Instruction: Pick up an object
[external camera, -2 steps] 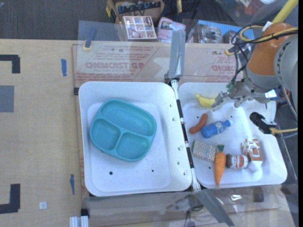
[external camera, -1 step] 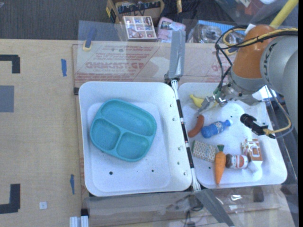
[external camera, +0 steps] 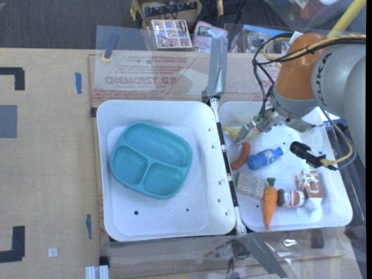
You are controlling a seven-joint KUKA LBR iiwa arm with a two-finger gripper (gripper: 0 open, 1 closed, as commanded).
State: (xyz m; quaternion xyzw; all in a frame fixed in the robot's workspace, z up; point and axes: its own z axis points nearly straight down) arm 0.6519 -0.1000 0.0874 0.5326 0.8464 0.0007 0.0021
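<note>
Both white bins look like matt moulded plastic, faintly speckled. The turquoise divided tray is smooth plastic with a soft sheen. The worktop is pale, matt wood. The arm's grey shell looks smooth and satin, its orange band glossy. The blue bottle and orange carrot seem glossy plastic. The cardboard box is dull.

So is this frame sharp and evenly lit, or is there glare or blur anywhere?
Camera view: soft, slightly blurred overall; lighting even, faint shadows; the white right-hand bin looks bright and washed out near the grey arm's gripper; the teal divided plastic plate reads clearly.
</note>
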